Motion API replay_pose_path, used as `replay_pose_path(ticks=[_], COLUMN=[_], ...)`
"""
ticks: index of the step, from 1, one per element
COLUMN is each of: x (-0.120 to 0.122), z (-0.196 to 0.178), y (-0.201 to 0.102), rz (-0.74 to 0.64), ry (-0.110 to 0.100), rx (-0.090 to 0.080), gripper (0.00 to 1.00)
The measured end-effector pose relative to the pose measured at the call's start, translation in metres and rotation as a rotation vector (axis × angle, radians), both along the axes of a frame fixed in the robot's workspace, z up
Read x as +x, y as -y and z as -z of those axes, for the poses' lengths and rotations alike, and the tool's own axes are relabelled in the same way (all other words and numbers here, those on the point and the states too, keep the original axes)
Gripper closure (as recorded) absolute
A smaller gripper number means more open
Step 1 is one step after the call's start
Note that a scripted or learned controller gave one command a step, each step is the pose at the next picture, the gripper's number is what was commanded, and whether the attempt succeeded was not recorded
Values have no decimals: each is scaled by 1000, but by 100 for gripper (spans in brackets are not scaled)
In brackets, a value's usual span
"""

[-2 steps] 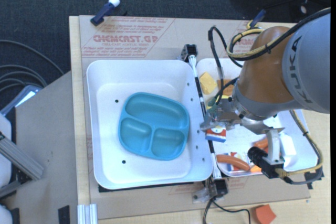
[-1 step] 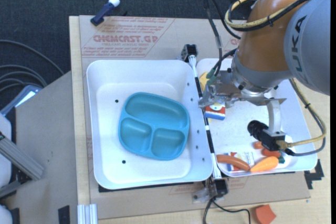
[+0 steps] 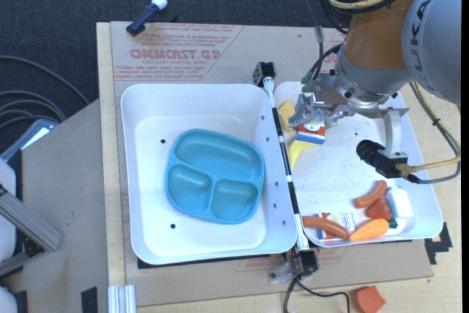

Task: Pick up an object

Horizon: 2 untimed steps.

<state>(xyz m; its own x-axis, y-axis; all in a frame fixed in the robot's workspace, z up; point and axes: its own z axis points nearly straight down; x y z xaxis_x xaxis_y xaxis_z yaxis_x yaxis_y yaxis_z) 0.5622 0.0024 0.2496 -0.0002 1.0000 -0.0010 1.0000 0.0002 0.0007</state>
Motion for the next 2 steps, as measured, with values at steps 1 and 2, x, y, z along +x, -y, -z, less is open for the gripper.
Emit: replay_pose_path(ticks=[1, 2], x=[-66, -83], z=[9, 0], y=[3, -73], rz=[1, 0], ry=[-4, -3], rx=[2, 2], gripper=[100, 100])
